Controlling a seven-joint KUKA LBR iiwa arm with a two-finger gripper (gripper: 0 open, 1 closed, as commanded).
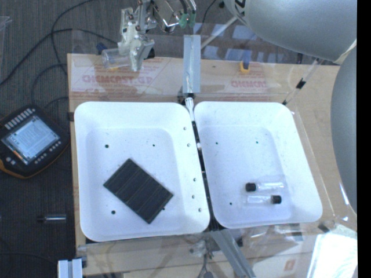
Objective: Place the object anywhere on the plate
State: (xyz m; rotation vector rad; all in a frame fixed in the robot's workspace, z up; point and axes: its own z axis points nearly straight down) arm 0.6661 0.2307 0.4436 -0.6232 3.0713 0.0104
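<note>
- Observing the gripper (135, 39) hanging over the far left part of the bench (87, 80), beyond the back rim of the left bin (87, 155), well apart from both bins' contents.
- Recording its opening as cannot tell: tangled with cables and glare at this slant.
- Noting the grey arm (290, 10) crossing the upper right corner, blurred and close to the camera.
- Finding the plate (138, 190), a dark ribbed rectangle, lying flat and turned diagonally on the floor of the left bin, toward its near side.
- Finding two small clear vials, each with a black cap, lying in the right bin (290, 132) near its front right corner: the upper vial (264, 186) with its cap pointing left, the lower vial (262, 200) with its cap pointing right, just beside each other and roughly parallel.
- Logging both vials as well apart from the plate, with the bins' shared rims between them.
- Noting a teach pendant (29, 141) resting off the bench to the left, screen lit.
</note>
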